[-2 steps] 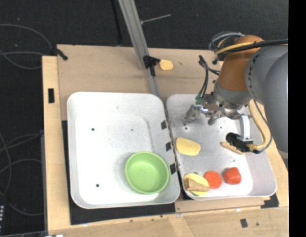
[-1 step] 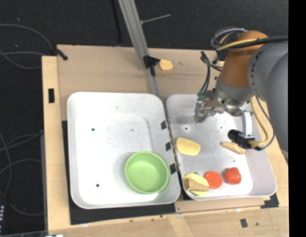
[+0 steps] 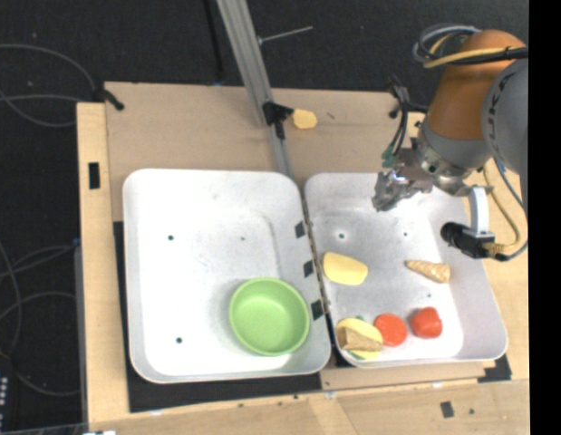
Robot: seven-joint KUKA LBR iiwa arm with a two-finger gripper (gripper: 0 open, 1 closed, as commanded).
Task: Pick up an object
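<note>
Red rounded toy fruit (image 3: 427, 323) lies at the right white bin's (image 3: 461, 352) near edge, beside an orange-red ball (image 3: 390, 329). Farther back sit a tan cone (image 3: 429, 270) and a pale yellow lump (image 3: 344, 268). Beyond, the grey two-finger gripper (image 3: 389, 191) hovers; its state cannot be judged.

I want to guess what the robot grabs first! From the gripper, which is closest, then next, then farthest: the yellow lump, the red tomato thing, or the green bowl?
Seen in the camera view, from the gripper:
1. Yellow lump, right bin, just below and left of the gripper.
2. Red tomato thing, right bin, near the bottom edge.
3. Green bowl, over in the left bin.
</note>
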